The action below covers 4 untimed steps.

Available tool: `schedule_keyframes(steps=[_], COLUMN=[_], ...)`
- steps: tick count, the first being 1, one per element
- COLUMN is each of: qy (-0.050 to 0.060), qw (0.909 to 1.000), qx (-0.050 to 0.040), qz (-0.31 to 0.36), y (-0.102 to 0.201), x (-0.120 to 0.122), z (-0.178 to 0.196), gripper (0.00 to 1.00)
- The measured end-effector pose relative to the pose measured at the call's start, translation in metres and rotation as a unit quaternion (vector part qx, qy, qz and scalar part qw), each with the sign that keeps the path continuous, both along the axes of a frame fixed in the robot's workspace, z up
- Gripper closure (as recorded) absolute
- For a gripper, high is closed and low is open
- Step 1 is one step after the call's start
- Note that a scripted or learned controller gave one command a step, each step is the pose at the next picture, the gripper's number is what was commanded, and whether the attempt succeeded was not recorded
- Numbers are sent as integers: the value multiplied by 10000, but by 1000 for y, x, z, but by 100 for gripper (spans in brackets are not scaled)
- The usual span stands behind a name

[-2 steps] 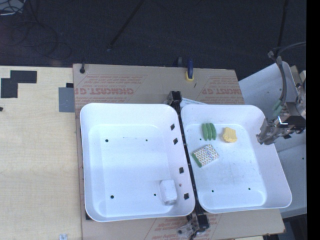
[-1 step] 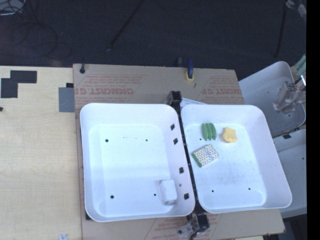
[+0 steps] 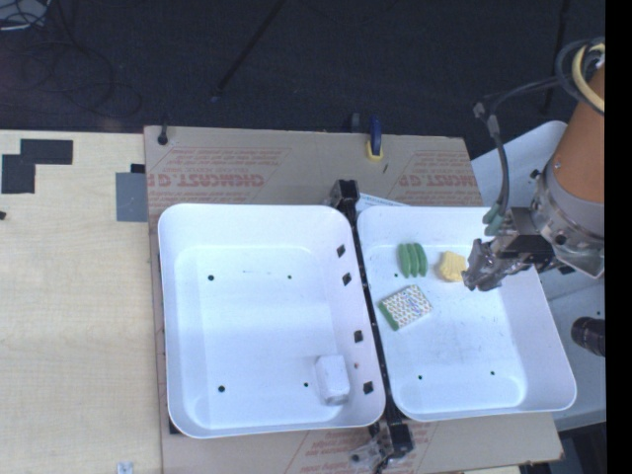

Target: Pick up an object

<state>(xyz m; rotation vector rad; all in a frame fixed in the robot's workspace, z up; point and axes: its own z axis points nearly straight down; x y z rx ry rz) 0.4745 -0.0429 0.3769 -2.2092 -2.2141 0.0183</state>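
Observation:
The right bin (image 3: 533,383) holds a green ridged object (image 3: 412,259), a small yellow object (image 3: 452,266) and a flat white pad with a green dotted pattern (image 3: 406,307). In the left bin (image 3: 197,383) a white block (image 3: 332,377) lies near the front right corner. My gripper (image 3: 477,275) hangs over the right bin, just right of the yellow object and close to it. The fingers point down and left; nothing shows between them.
Both bins sit on a cardboard sheet (image 3: 247,171) on the bench. A black divider with clips (image 3: 357,294) runs between the bins. Cables (image 3: 499,156) trail from the arm at the right. A blue-and-yellow clamp (image 3: 374,141) stands at the cardboard's far edge.

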Motion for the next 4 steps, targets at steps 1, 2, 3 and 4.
schedule_keyframes(steps=[1,2,3,4], qy=[-65,-58,-36,-74], qw=[10000,10000,10000,10000], qx=[-11,-2,-9,-29], qz=[-16,19,-51,-59], y=[-3,61,-31,-131], x=[1,1,0,0], z=[17,-9,-77,-86], gripper=[100,100,100,100])
